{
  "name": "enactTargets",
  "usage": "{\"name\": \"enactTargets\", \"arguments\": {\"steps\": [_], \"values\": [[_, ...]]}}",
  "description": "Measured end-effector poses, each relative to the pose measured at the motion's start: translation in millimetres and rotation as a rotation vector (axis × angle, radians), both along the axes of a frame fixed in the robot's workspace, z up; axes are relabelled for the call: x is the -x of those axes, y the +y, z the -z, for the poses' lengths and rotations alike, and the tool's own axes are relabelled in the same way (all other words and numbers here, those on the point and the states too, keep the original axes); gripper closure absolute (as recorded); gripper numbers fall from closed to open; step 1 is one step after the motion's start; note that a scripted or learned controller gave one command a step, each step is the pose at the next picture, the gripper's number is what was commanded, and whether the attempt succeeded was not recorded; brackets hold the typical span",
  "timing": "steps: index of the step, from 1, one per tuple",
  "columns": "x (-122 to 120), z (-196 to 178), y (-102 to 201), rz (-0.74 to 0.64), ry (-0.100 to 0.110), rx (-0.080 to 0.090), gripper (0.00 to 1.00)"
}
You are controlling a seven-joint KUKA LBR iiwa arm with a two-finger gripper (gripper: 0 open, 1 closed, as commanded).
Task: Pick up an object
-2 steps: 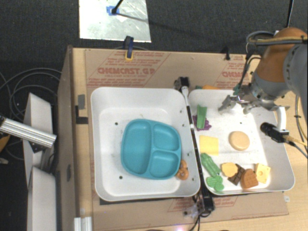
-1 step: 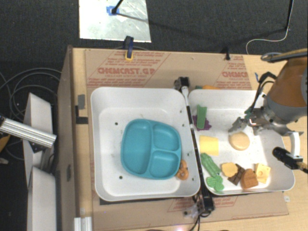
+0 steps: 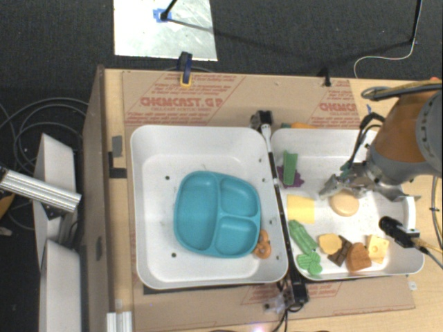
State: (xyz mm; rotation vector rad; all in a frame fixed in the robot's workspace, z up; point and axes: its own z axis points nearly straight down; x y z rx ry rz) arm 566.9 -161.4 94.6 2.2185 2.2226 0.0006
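Observation:
The right bin [image 3: 325,140] holds several toy foods. A tan round piece [image 3: 345,205] lies near its middle, and my gripper [image 3: 347,185] hovers right over its upper edge, partly covering it. The grey arm with its orange band [image 3: 405,133] reaches in from the right. Around it lie a green block [image 3: 289,164], a purple piece [image 3: 296,180], a yellow square slice [image 3: 300,209], a green pea pod [image 3: 303,238], an orange piece [image 3: 330,243], a brown piece [image 3: 358,257] and a small yellow wedge [image 3: 377,246].
The left bin [image 3: 156,158] carries a teal divided plate [image 3: 217,213], with a small orange item [image 3: 263,246] at the plate's lower right. A ridge [image 3: 271,171] separates the two bins. A black part [image 3: 394,230] of the arm overhangs the right bin's right side.

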Motion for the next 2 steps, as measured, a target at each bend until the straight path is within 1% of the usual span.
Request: {"name": "enactTargets", "arguments": {"steps": [1,2], "values": [[79.3,-62.4,-40.7,0.006,0.002,0.0,0.0],[-32.2,-97.9,-11.6,-0.008,-0.01,0.003,0.0]]}}
